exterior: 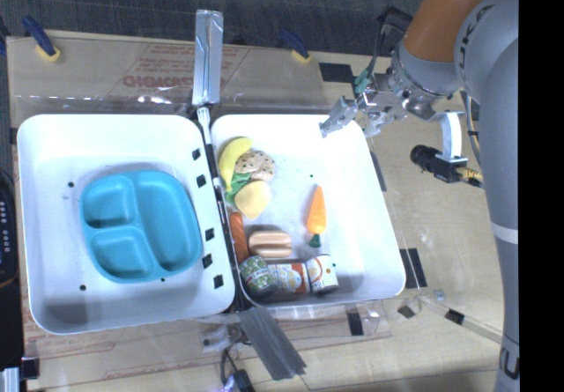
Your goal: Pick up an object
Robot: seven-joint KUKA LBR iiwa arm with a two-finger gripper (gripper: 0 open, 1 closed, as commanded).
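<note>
Carrot [315, 210] — hot dog [270, 243], cans [289, 277] nearby.

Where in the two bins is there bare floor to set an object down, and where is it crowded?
Right bin: bare floor lies right of the carrot and in the top corner near the gripper. Its left side is crowded: banana, cookie, hot dog, cans. Left bin: bare margin surrounds the blue tray.
</note>
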